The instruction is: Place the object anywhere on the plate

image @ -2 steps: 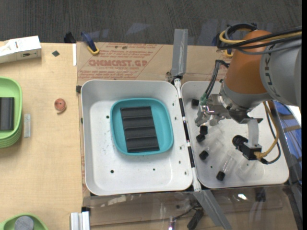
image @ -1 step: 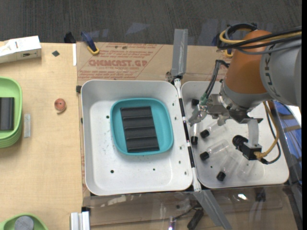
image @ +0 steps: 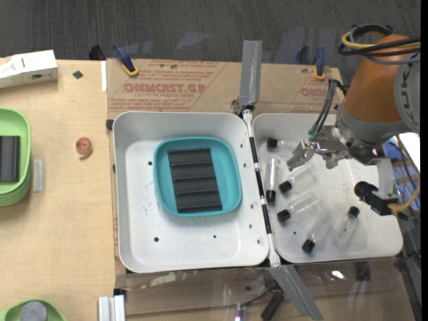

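The gripper [image: 309, 154], whose finger state I cannot tell, hovers over the right bin [image: 374, 246] among scattered clear vials [image: 302, 206] with black caps, well apart from the teal plate [image: 162, 179] bearing a black ridged block [image: 194, 179] in the left bin [image: 134, 233].

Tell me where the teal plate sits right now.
The teal plate sits in the middle of the left white bin, holding a dark ridged block; the right bin beside it holds clear vials.
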Robot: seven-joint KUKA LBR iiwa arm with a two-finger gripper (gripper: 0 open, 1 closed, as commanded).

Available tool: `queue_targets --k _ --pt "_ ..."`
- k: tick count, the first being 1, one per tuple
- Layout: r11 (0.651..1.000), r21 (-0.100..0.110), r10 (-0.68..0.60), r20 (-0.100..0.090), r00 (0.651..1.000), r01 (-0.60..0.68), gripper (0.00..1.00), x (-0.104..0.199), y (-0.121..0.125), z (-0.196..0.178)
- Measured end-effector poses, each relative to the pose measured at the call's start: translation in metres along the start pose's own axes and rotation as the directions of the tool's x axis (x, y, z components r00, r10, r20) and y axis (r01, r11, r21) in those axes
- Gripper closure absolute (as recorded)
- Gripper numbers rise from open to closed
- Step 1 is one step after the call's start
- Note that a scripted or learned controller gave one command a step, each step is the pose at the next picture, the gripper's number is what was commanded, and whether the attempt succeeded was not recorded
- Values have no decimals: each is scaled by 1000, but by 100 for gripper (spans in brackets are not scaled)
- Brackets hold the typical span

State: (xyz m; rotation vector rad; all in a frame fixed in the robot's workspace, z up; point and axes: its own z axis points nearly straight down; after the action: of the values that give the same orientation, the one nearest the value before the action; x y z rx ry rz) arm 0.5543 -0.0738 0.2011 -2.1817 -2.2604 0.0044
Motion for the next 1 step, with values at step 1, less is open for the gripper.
queue_targets --k 1 --pt "986 -2 -165 0 986 165 0 -56 -1 -35"
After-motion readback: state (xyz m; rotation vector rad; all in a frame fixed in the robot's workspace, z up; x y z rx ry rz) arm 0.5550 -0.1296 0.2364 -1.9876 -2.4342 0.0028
